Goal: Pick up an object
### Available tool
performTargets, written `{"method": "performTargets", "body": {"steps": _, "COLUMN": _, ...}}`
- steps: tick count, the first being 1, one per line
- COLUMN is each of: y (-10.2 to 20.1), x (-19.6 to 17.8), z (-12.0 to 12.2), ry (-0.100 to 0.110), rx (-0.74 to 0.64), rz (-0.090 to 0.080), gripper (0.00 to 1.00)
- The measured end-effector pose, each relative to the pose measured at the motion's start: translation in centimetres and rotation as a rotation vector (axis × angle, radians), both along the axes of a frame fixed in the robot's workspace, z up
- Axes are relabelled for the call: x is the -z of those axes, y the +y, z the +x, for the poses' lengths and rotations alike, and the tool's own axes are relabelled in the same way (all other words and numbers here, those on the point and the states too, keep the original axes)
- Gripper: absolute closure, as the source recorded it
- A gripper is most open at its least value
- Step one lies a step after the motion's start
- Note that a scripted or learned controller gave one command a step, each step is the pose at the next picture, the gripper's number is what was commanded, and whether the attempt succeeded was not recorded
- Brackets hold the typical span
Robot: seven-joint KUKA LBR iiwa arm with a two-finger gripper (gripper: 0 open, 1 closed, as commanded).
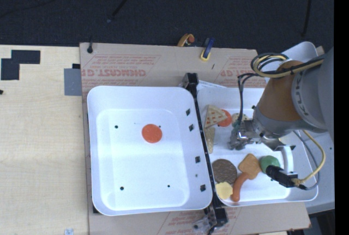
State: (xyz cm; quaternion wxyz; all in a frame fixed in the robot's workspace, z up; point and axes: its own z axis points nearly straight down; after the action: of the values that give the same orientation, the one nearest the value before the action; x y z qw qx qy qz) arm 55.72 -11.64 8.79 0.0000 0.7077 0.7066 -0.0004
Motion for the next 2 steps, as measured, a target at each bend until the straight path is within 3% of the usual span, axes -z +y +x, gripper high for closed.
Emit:
{"method": "performTargets", "body": {"steps": 1, "y": 3.1, "x": 0.0, "z": 5.2, "ry": -0.002, "rx": -0.006, "rz": 0.001, "gripper": 1.0}}
{"method": "performTargets", "body": {"steps": 2, "y": 3.4, "x": 0.0, "z": 7.5, "ry": 0.0, "rx": -0.002, "rz": -0.001, "gripper": 1.0}}
